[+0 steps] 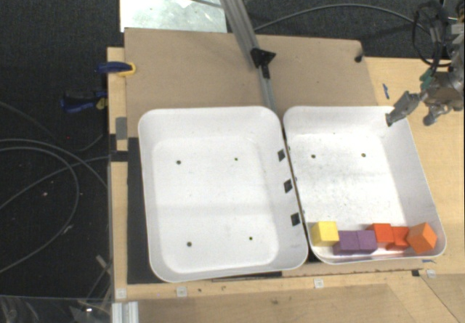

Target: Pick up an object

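- the end effector (pixel 415 107) hangs over the right bin's (pixel 349 169) far right corner, fingers spread open and holding nothing.
- blocks crowd that bin's near wall, likely slid there: yellow block (pixel 325 232), purple block (pixel 356 242), two orange blocks (pixel 407 236).
- matte, hard-edged cubes; smooth white plastic bin.

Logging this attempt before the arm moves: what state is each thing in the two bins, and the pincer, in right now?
Pincer: open, nothing between its fingers, over the right bin's far right corner.
Yellow block: resting at the right bin's near edge, untouched.
Purple block: resting beside the yellow block.
Red-orange block: resting between the purple and orange blocks.
Orange block: resting in the near right corner, tilted.
Left bin: flat on the bench.
Right bin: flat, blocks gathered along its near edge.
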`<state>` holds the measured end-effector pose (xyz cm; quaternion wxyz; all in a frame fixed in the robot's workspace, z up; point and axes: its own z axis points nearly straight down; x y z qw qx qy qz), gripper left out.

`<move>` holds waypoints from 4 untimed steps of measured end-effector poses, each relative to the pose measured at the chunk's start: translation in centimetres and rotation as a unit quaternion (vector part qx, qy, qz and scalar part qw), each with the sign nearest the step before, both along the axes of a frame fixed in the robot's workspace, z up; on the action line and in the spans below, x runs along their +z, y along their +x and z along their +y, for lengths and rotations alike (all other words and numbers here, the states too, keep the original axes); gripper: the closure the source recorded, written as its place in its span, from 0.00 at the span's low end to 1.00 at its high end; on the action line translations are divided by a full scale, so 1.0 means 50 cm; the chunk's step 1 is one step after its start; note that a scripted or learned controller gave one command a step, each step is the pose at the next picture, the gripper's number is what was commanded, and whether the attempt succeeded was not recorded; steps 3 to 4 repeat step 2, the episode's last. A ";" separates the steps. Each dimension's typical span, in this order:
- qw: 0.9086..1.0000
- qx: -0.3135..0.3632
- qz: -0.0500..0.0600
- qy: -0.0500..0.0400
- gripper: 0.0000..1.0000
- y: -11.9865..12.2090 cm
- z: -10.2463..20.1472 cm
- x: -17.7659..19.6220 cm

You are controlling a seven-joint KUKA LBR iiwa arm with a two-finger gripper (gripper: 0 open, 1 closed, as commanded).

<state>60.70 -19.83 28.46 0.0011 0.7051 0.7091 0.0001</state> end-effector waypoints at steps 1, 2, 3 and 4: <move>1.000 -0.002 0.005 0.003 0.00 -0.128 0.106 -0.239; 1.000 -0.004 0.000 0.000 0.00 -0.242 0.072 -0.139; 1.000 -0.004 0.000 0.000 0.00 -0.242 0.072 -0.139; 1.000 -0.004 0.000 0.000 0.00 -0.242 0.072 -0.139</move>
